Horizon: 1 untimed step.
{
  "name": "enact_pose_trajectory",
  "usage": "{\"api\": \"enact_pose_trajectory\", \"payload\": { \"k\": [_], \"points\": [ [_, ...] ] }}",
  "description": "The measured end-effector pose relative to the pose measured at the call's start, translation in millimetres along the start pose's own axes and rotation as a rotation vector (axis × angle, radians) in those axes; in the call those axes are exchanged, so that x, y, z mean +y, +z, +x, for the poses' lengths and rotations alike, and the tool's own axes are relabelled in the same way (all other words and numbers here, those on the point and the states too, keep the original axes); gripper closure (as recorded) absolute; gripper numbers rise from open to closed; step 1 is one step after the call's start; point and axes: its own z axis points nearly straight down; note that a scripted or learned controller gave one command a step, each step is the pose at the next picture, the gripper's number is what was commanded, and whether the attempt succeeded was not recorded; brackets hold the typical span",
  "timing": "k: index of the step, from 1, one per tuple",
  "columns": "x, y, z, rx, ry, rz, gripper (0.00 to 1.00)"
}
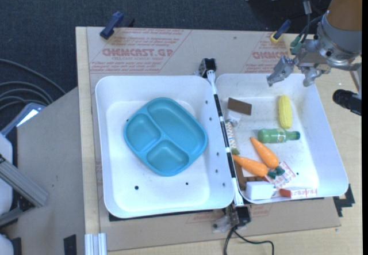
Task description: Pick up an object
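While the tool hangs above the far edge of the right bin with its two fingers spread wide and nothing between them, the corn cob lies just below it, near a green bottle, two carrots and a brown block; the left bin holds a blue divided plate

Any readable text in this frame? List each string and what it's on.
"CHEMCAST GP": red print on the brown paper-faced bench board, behind the left white bin. The smaller red lines around it are too blurred to read.
The same red print repeats behind the right white bin, partly cut off; not legible in full.
White and red packet at the right bin's front: print too small to read.
Green bottle: label unreadable.
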Motion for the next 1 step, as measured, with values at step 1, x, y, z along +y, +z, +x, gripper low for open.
{"api": "enact_pose_trajectory", "payload": {
  "k": [1],
  "points": [
    [-15.1, 177.5, 9.2, -0.001, 0.001, -0.003, 0.0]
  ]
}}
